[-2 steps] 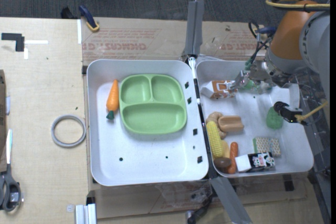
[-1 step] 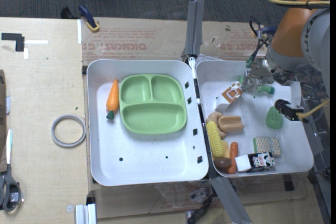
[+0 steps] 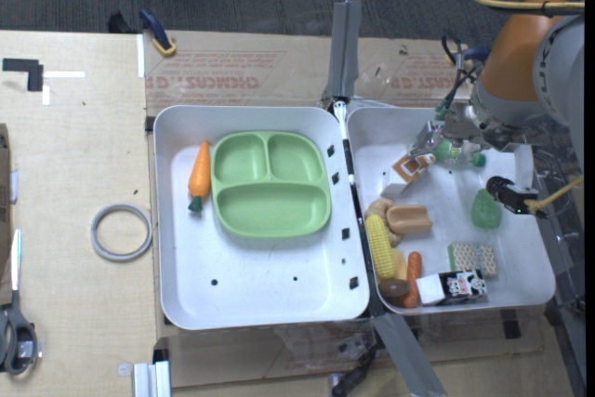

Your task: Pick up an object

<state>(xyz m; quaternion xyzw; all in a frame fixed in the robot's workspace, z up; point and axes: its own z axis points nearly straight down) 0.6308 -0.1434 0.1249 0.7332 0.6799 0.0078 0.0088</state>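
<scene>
My gripper (image 3: 426, 152) hangs low over the far part of the right bin (image 3: 521, 293), reaching in from the right. A small brown and white piece (image 3: 410, 167) sits right at its tip; whether it is held cannot be made out. Nearer the front lie a yellow corn cob (image 3: 378, 246), a tan block (image 3: 408, 219), a small orange carrot piece (image 3: 414, 266), a brown lump (image 3: 394, 290), a black and white carton (image 3: 453, 285), a speckled pad (image 3: 472, 258) and a green lump (image 3: 485, 209).
The left bin (image 3: 260, 293) holds a green divided plate (image 3: 271, 183) and an orange carrot (image 3: 199, 172) beside it. On the bench to the left lie a grey ring (image 3: 121, 231) and scissors (image 3: 15, 330). A metal post (image 3: 344, 51) stands between the bins at the back.
</scene>
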